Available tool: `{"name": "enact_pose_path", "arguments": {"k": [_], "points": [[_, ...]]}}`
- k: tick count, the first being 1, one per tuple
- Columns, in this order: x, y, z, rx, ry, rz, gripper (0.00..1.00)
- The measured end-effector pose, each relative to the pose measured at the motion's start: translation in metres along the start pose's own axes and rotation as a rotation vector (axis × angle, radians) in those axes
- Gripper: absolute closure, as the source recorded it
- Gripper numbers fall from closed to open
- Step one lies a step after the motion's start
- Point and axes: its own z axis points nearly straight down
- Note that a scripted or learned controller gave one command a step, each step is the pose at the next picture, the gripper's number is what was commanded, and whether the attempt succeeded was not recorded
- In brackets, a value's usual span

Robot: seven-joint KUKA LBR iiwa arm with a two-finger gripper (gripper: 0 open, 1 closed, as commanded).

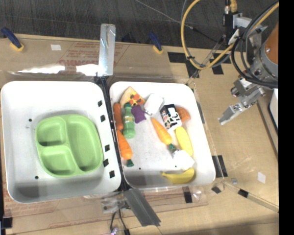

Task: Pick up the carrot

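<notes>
Two carrots lie in the right bin (201, 131). One carrot (125, 147) rests along the bin's left wall, its green top pointing toward the front. The other carrot (161, 130) lies slanted in the middle, beside a black-and-white package (170, 117). My gripper (236, 105) hangs outside the bin, to its right over the brown bench, well apart from both carrots. Nothing shows in it.
The right bin also holds a green bottle (129, 124), purple grapes (138, 112), a pizza slice (131, 97), a yellow piece (184, 140), a white piece (183, 158) and a banana (179, 176). The left bin (14, 111) holds a green divided plate (68, 145). Yellow and black cables (206, 28) loop behind.
</notes>
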Motion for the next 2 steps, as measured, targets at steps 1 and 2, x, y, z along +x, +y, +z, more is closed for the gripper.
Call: {"name": "enact_pose_path", "arguments": {"k": [1,2], "points": [[0.001,0.0006,0.0653,-0.005,-0.005,-0.403,1.0],[0.0005,-0.0003,0.0554,-0.006,-0.007,-0.404,1.0]]}}
